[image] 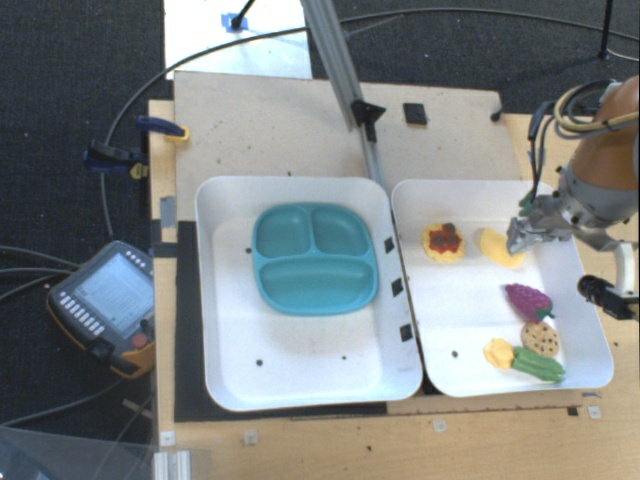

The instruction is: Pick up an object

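Over the right bin (590, 298) my fingers (524, 236) hang by the yellow piece (497, 246), apart or together I cannot tell. Risk: coming down off-centre, I'd nudge it toward the little pizza (444, 242) and close on air.

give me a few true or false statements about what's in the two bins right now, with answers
1. The teal divided plate lies in the left bin. True.
2. The purple grapes sit on the plate. False: they lie in the right bin.
3. The gripper is over the right bin, by the yellow piece. True.
4. The green vegetable is in the left bin. False: it lies at the right bin's near edge.
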`<state>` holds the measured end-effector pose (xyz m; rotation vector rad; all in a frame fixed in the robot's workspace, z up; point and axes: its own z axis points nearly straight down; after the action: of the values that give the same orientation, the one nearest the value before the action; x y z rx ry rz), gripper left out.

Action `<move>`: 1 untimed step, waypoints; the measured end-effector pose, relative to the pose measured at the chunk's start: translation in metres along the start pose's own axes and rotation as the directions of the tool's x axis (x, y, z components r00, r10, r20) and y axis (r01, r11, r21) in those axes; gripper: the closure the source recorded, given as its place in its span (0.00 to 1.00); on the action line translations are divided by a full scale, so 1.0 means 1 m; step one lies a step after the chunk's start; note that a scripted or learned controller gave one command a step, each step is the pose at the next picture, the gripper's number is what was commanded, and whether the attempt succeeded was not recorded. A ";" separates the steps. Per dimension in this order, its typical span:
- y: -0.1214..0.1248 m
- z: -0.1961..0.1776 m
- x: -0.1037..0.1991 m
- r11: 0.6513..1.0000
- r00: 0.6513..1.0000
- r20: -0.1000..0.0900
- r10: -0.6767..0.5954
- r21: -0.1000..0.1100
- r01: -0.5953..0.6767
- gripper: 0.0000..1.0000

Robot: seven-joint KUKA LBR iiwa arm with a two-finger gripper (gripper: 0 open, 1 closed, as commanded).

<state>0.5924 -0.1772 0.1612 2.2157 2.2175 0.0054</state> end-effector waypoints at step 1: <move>-0.001 -0.045 -0.007 1.000 1.000 -0.001 0.001 0.003 -0.001 1.00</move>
<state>0.5909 -0.1837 0.2066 2.2187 2.2183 0.0036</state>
